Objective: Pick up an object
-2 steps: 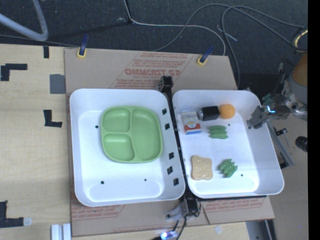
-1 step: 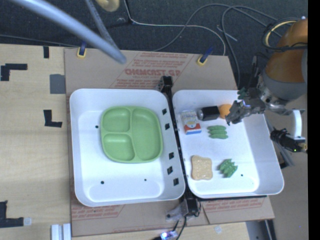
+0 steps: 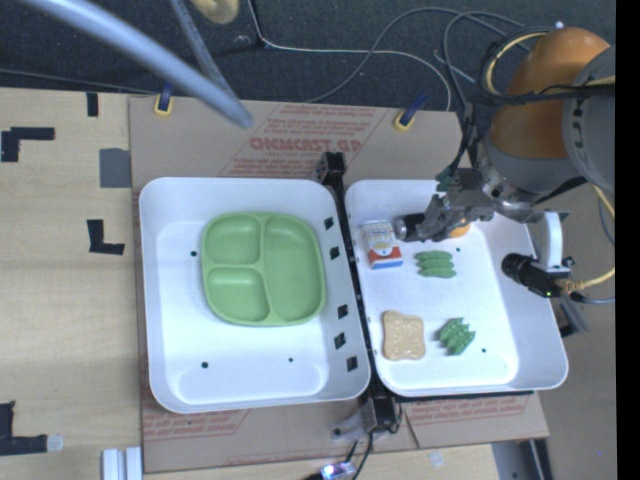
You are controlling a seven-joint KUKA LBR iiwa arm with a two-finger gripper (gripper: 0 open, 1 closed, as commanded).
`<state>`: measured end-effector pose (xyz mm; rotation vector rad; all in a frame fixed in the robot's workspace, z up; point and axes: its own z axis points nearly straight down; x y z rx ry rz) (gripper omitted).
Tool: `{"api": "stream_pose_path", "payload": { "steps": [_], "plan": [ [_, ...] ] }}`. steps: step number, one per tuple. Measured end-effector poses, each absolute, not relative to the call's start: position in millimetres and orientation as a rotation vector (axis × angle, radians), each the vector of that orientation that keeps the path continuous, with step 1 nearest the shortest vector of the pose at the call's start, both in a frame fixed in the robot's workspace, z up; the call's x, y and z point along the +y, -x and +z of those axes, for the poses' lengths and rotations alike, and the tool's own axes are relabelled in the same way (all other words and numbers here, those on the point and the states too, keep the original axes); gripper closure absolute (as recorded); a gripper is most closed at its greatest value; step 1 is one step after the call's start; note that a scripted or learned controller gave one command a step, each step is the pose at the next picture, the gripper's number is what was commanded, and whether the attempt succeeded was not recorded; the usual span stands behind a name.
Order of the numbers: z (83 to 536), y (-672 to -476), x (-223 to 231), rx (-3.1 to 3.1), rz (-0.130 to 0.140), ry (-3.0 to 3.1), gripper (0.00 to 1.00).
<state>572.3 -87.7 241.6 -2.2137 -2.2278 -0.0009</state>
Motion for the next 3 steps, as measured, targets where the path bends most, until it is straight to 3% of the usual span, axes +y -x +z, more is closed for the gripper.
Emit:
{"api": "stream_pose_path", "payload": {
  "steps": [2, 3],
  "plan": [
    [224.3, -602.0, 11.4, -2.228, 0.001, 2.213, 1.00],
    [212.9, -626.7, 56.3, -2.226, 0.002, 2.214, 1.00]
  ]
}}
